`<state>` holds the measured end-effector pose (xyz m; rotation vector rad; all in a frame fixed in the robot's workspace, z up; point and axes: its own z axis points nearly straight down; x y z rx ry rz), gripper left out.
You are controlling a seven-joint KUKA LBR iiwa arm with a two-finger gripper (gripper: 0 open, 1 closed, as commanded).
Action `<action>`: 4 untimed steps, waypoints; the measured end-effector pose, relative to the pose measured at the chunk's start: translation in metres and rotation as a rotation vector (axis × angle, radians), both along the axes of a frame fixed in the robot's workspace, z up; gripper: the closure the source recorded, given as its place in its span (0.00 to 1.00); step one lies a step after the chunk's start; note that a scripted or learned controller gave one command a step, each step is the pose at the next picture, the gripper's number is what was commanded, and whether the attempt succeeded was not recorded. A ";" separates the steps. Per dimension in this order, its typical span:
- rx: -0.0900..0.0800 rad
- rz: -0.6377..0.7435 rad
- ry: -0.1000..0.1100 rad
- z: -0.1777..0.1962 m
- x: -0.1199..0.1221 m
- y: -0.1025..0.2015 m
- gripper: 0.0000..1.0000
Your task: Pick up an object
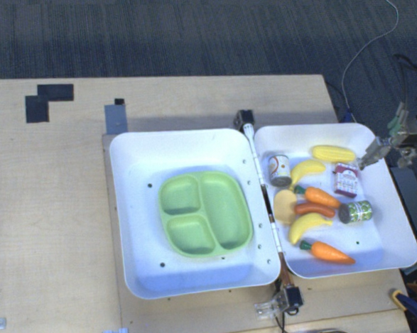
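The right bin (385, 253) holds several toy foods: a yellow banana (332, 153) at the back, a second banana (306, 169), a small tin can (278, 169), a red box (346, 180), a carrot (317, 196), a red sausage (315, 209), a pale pear (284, 205), a third banana (309, 224), a green-labelled can (355, 212) and another carrot (328, 253) at the front. My gripper (389, 151) hangs over the bin's back right rim, just right of the red box and the back banana. Nothing shows in its grasp.
The left bin (136, 203) holds a green three-compartment plate (204, 212). A ridge divides the two bins. Cables and clips lie at the bench's front edge near the bins' joint. The wooden bench stretches out to the left.
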<state>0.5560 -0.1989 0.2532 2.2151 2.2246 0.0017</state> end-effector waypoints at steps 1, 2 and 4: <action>0.002 0.002 0.003 -0.142 0.045 -0.006 0.00; -0.001 -0.002 -0.004 -0.167 -0.009 0.004 0.00; -0.002 0.000 -0.009 -0.155 -0.007 0.004 0.00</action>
